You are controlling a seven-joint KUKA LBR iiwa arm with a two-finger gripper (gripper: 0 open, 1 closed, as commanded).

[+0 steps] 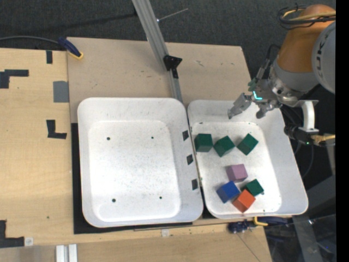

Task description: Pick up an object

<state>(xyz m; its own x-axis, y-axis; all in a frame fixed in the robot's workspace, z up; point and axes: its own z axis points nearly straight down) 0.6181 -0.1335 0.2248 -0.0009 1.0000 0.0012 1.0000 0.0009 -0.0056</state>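
My gripper (252,109) hovers over the back edge of the right bin (283,146), its two grey fingers spread apart and open with nothing between them. Below it in the bin lie three green cubes in a row: one (203,142) at the left, one (224,146) in the middle, one (247,144) at the right. Further toward the front are a purple cube (236,172), a blue cube (228,191), a small green cube (254,188) and an orange cube (245,200), bunched close together.
The left bin (131,162) sits beside the right one. A slanted metal pole (155,34) crosses the bench behind the bins. A blue and yellow tool (71,47) lies at the back left. The arm's orange band (300,42) stands at the right.
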